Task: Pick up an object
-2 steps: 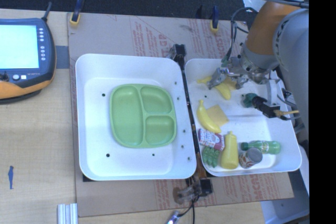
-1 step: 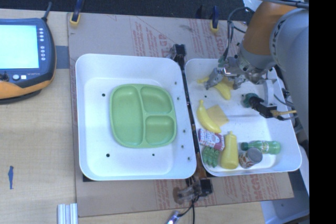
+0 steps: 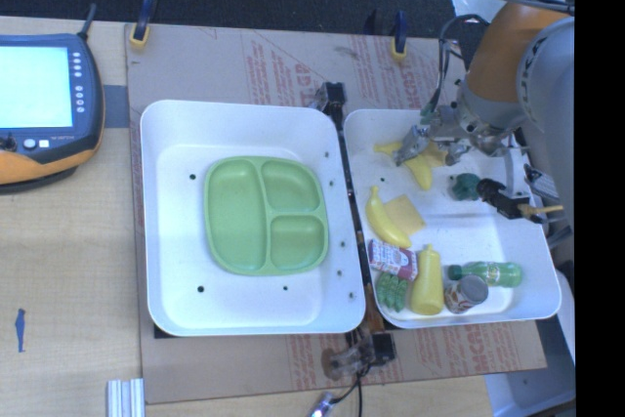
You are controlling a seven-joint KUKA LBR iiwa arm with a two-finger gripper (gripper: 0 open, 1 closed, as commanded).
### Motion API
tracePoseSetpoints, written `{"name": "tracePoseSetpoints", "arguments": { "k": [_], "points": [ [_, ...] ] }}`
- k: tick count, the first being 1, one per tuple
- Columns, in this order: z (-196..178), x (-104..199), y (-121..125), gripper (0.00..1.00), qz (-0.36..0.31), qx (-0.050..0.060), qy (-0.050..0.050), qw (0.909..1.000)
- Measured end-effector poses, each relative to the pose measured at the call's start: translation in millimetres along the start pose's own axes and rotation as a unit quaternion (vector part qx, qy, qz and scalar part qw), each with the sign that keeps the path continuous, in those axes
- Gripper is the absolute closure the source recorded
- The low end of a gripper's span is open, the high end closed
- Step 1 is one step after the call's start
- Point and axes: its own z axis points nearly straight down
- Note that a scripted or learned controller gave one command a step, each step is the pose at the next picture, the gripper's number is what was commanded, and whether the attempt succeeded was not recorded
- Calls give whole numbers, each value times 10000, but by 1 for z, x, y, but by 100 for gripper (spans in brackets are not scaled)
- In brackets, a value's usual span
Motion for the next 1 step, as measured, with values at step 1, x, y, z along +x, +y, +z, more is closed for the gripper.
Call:
{"name": "tracePoseSetpoints", "arguments": {
  "k": [1],
  "points": [
    [0,33,0,0,-15,19,2,10000]
  ]
}}
